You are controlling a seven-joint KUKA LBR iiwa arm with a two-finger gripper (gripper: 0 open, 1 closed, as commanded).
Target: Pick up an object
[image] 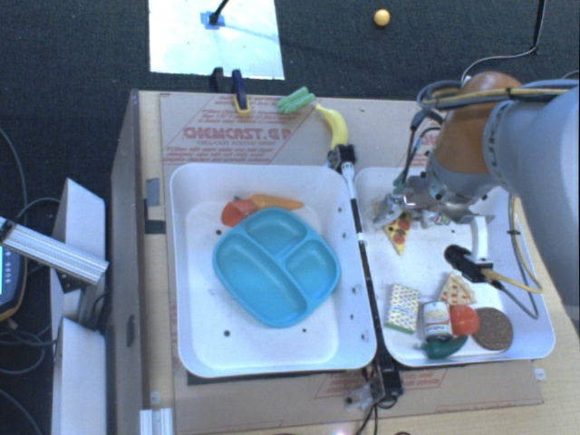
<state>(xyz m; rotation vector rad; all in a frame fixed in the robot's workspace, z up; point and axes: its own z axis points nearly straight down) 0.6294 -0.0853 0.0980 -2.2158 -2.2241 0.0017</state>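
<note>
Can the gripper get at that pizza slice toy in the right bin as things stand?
Probably yes. The gripper hangs right above the pizza slice toy in the right bin, and nothing lies on it or crowds it.

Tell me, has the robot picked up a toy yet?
Not yet, it seems. Done: the arm has reached into the right bin, and its gripper sits low, right above the pizza slice. In hand: nothing I can see between its fingers. Left: grab the slice, or another toy, and lift it. The blue plate lies in the left bin.
</note>
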